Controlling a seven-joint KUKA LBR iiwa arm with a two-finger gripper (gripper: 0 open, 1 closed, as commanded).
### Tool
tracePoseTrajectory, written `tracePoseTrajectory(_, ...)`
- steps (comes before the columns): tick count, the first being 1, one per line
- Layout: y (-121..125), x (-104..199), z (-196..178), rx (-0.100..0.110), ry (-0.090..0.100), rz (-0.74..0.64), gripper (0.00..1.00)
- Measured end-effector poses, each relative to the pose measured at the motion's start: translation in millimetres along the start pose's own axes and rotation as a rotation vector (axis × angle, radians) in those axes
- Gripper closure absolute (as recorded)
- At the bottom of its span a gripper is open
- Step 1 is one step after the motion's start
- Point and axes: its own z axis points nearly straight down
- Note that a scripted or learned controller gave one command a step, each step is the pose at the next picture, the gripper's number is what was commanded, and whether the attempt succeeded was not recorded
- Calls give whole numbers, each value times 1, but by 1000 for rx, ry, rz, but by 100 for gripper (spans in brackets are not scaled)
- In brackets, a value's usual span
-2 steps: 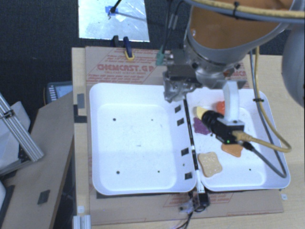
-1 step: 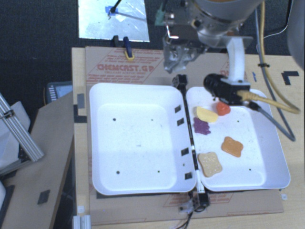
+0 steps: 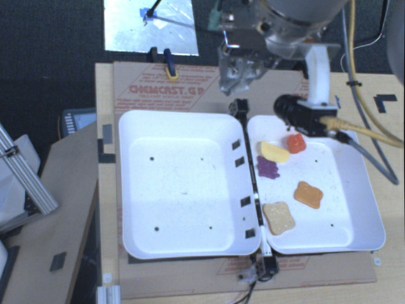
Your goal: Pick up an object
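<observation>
From the fixed camera above the bench [image 3: 392,170], two shallow white plastic bins sit side by side on a brown cardboard sheet [image 3: 164,88]. The left bin [image 3: 130,132] shows bare white floor. The right bin [image 3: 367,227] holds five small pieces: a pale yellow wedge-shaped piece [image 3: 274,151], a small red-orange rounded piece [image 3: 296,143] just beside it, a purple clustered piece like a bunch of grapes [image 3: 267,168] below the yellow one, an orange flat piece shaped like a slice [image 3: 308,195] toward the bin's middle, and a tan flat piece like toast [image 3: 279,218] near the inner wall.

The arm hangs high at the frame's top, its metal claw [image 3: 237,81] over the cardboard behind the bins, near the top of the divider and apart from every piece. Whether the claw is spread or closed cannot be told: its tip is a blurred tangle of metal. Nothing is visibly held.

By my reading, the task is at its opening step, the approach, with no piece yet chosen or touched. The next move calls for carrying the claw forward and to the right over the right bin, then dropping onto one piece. The orange slice looks the easiest target, as it lies apart from its neighbours; the yellow, red and purple pieces crowd together.
</observation>
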Motion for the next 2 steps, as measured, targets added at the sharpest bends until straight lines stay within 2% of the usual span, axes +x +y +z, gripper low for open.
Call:
tracePoseTrajectory(1,0,0,1,1,0,-1,0)
tracePoseTrajectory(2,0,1,-11,-2,1,-6,100)
